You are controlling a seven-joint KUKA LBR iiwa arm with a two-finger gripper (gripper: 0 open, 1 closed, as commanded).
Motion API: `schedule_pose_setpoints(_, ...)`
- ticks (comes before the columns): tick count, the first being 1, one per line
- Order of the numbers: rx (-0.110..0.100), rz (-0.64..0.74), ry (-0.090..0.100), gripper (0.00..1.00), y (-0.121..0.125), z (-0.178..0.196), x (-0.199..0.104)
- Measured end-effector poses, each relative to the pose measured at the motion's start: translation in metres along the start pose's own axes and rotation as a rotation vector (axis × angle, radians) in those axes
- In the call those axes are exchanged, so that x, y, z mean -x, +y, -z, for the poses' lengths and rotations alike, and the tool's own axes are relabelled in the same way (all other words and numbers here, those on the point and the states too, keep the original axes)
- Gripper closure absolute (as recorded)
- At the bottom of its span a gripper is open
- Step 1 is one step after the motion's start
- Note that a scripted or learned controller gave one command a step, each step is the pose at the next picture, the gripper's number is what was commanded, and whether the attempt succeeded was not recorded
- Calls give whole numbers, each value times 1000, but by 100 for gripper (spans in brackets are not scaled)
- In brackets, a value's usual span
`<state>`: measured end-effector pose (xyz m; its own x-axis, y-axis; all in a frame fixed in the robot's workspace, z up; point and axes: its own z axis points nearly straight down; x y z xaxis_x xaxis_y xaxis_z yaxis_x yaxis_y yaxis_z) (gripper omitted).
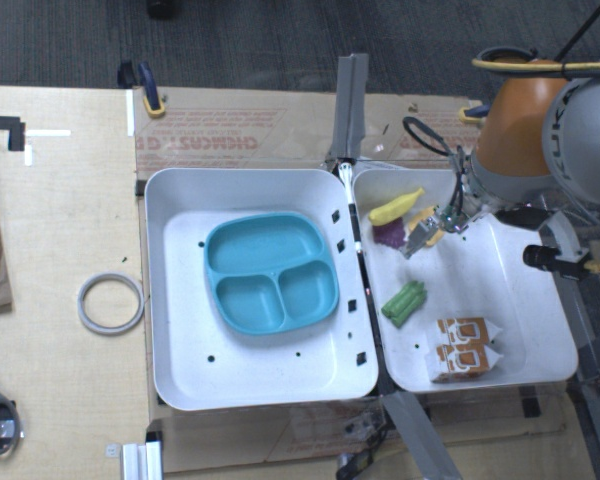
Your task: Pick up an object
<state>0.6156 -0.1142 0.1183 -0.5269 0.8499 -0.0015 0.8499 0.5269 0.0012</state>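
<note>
Hovering in the right white plastic bin (540, 353), the two-finger gripper (423, 236), fingers apparently apart, is sitting just beside the yellow banana-shaped toy (395, 207), lying toward ten o'clock, long axis two-to-eight.

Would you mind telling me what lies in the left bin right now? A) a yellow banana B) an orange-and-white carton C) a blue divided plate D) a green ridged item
C: the blue divided plate lies alone in the left bin, while the banana, green item and carton are all in the right bin.
</note>
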Motion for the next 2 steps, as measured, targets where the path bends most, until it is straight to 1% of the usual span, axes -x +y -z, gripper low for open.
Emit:
schedule_pose_setpoints(1,-1,-115,0,0,14,-27,14)
schedule_pose_setpoints(2,1,-112,-4,100,14,-17,15)
